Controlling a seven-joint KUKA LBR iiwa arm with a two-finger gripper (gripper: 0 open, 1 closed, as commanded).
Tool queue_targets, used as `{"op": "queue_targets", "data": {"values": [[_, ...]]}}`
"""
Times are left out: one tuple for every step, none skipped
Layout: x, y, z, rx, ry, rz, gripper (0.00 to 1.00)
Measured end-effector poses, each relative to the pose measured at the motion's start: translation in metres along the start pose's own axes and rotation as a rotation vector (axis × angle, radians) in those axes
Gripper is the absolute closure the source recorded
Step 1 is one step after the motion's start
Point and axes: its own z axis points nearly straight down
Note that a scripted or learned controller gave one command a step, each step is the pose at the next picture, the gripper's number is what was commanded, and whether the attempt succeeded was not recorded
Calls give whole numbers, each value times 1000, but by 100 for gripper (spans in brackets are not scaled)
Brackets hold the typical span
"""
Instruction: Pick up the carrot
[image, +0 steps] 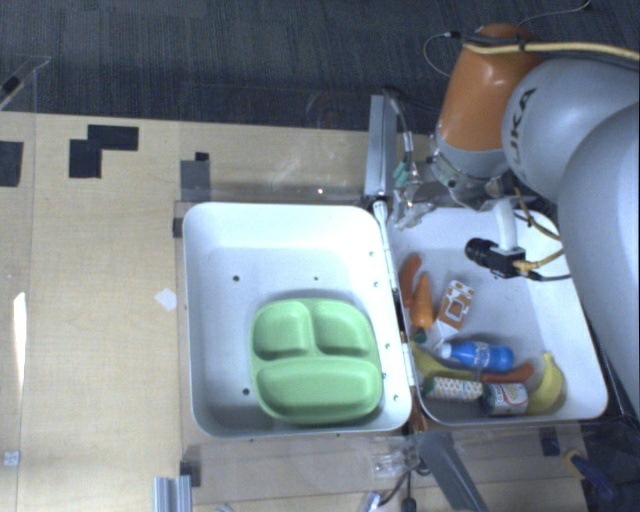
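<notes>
Camera view: pale wooden bench (90, 300), dark carpet (200, 50) behind; the arm (560, 130) bends over the right bin (570, 300), gripper (405, 205) at its far-left corner, grip state unclear.

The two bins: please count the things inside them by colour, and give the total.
Green: 1, tray
Orange: 2, carrot, small carton
Yellow: 2, banana, second banana
Blue: 1, bottle
Unclear colour: 1, can
Total: 7

Bright, even overhead light – soft shadows inside the white bins (200, 300), slightly soft focus throughout
</notes>
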Motion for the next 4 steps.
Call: {"op": "queue_targets", "data": {"values": [[116, 23, 35, 0, 1, -73, 100], [110, 23, 97, -5, 1, -28, 100], [111, 25, 85, -11, 2, -30, 100], [132, 27, 97, -6, 1, -407, 100]]}}
